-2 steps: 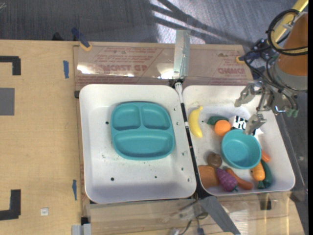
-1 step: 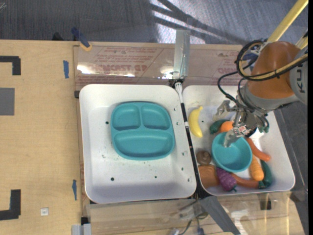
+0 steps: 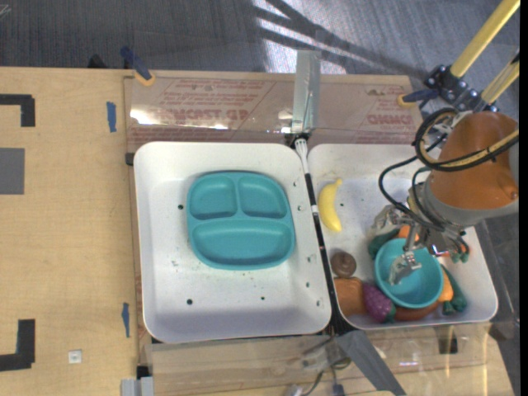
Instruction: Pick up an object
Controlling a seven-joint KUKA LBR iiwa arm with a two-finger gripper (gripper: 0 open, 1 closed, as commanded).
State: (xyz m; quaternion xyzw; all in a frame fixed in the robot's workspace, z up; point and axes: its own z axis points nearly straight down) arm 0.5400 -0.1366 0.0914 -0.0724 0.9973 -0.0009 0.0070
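Looking down at a slant, the camera view shows two shallow white bins side by side on the bench. The left bin [image 3: 157,304] holds a teal divided plate [image 3: 241,219], lying flat near its middle. The right bin [image 3: 356,181] holds the clutter: a yellow banana [image 3: 330,205] close to the wall it shares with the left bin, a small brown round piece [image 3: 343,262] below it, an orange fruit [image 3: 350,294] and a purple grape cluster [image 3: 379,304] at the near edge, and a teal bowl [image 3: 410,277] resting on an orange item [image 3: 446,286] with something green [image 3: 455,305] just beside it.

The arm [image 3: 474,172] (grey, with its orange band) reaches in from the right over the right bin. Its gripper [image 3: 407,264] hangs inside the teal bowl's opening, at or just above the bowl's inner surface. Whether it is spread or pressed together cannot be told from this angle, and nothing can be seen pinched in it.
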